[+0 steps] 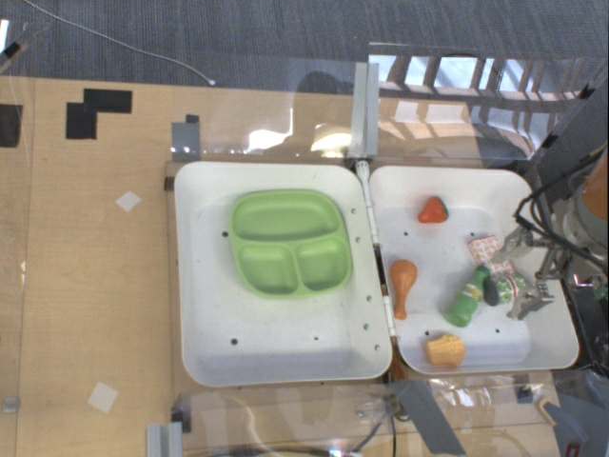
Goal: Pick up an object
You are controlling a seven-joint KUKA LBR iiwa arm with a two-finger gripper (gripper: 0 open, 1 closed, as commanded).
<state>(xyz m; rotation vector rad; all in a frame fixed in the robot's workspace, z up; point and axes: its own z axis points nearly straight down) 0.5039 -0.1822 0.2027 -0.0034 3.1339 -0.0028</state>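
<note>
Risk of a clumsy grab in the crowded right half of my right-hand white bin (pixel 476 350).

From big to small: the green three-compartment plastic plate (pixel 288 243) fills the middle of the left white bin (pixel 205 350), well clear. My metal two-finger gripper (pixel 521 272) stands spread wide near the right edge, nothing between its fingers. The green toy bottle (pixel 468 300) and patterned sachet (pixel 483 248) lie just beside it, so closing could nudge either aside; the orange drumstick-shaped toy (pixel 402 285), yellow corn-like piece (pixel 444 349) and red strawberry-like toy (pixel 432 210) sit apart.

A light wooden bench (pixel 86 284) carries black square marks (pixel 95 110) near its far left part. Behind it lies a dark grey carpet floor (pixel 285 12), with a thin white cable (pixel 114 41) across it. Window light reflects on a clear panel (pixel 476 89).
</note>
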